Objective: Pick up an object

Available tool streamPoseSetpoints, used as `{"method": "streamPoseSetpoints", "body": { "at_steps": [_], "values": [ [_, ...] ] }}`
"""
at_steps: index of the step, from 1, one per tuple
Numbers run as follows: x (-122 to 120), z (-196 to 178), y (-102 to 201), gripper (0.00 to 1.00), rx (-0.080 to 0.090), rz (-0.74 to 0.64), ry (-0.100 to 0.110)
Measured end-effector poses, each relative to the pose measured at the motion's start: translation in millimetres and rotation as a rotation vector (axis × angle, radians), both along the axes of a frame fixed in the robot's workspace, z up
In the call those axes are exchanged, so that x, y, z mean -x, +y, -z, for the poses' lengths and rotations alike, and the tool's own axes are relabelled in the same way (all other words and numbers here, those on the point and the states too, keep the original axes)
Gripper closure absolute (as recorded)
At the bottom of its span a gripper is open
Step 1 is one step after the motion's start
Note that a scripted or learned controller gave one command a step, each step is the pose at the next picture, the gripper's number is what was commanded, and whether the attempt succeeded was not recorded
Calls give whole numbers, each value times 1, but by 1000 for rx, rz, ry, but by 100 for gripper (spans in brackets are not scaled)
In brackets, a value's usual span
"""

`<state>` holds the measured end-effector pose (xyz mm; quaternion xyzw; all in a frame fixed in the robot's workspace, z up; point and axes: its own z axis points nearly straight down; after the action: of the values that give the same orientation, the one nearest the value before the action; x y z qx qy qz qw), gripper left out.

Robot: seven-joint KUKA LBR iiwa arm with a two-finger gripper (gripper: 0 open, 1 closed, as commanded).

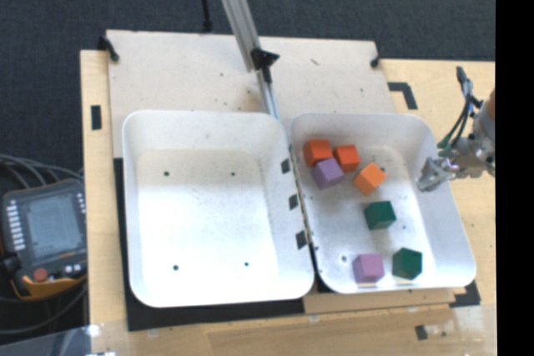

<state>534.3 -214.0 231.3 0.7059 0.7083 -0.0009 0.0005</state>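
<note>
Hovering at the three o'clock edge of the right bin (pixel 442 254), the gripper (pixel 434 176) sat over the rim with nothing visibly held; whether it was open or closed I could not tell. Inside that bin, toward twelve o'clock, three orange blocks (pixel 317 151) (pixel 347 156) (pixel 370 177) and a purple block (pixel 328 172) clustered close together. A green block (pixel 380 214) lay near the centre. At six o'clock another purple block (pixel 367 267) and a second green block (pixel 407 263) sat just beside each other. The left bin (pixel 142 179) lay alongside.
</note>
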Motion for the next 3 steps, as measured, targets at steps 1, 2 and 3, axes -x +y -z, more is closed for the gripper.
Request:
{"method": "streamPoseSetpoints", "body": {
  "at_steps": [1,2,3],
  "values": [
    [-13,7,57,100,-3,-4,-2],
    [-20,11,117,100,-4,-5,-1],
    [-31,13,178,100,-4,-5,-2]
  ]
}}
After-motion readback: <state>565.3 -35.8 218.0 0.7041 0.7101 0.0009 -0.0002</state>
